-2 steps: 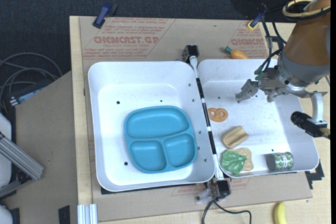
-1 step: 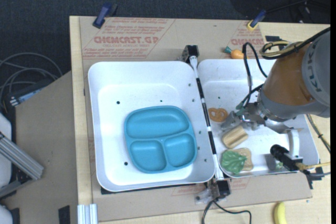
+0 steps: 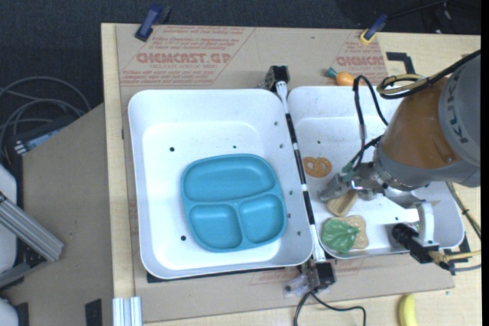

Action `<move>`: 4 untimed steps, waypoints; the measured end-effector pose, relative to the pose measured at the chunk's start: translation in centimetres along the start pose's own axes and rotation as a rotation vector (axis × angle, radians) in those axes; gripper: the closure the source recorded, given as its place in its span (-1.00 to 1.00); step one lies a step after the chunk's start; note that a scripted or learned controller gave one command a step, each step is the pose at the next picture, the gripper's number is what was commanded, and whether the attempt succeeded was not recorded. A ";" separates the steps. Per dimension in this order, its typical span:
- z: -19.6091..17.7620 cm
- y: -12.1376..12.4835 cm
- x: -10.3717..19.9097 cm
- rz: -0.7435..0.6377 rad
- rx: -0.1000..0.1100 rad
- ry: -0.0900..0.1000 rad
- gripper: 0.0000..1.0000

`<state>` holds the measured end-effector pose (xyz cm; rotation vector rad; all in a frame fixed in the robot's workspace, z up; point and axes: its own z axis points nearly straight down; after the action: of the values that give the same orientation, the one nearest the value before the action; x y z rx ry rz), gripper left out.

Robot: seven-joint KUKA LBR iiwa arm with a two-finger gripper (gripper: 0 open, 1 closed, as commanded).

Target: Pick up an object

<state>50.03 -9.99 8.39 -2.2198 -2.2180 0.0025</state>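
A tan, oblong piece [image 3: 341, 202] lies on the floor of the right bin [image 3: 328, 114], just above a green leafy item [image 3: 340, 234] that rests on a beige slab [image 3: 359, 234] at the bin's near edge. A brown pretzel [image 3: 316, 165] sits a little farther back, close to the divider between the bins. The jaws [image 3: 341, 187] hang low over the tan piece, their metal tips right at its upper end; whether they are spread or pinching it cannot be told from this angle. The grey arm [image 3: 428, 133] with its orange band reaches in from the right. In the left bin [image 3: 153, 118] lies a blue three-compartment tray [image 3: 233, 200]. Both bins rest on the desk [image 3: 191, 57].
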 end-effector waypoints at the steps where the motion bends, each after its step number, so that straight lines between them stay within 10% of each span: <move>1: -0.2 9.9 -0.1 -0.002 -0.005 -0.002 -1.00; 2: 0.0 0.6 -1.1 0.001 -0.002 -0.002 -1.00; 4: 0.0 -0.5 0.1 0.000 -0.001 0.000 -1.00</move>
<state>49.51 -9.90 8.43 -2.2201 -2.2186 0.0015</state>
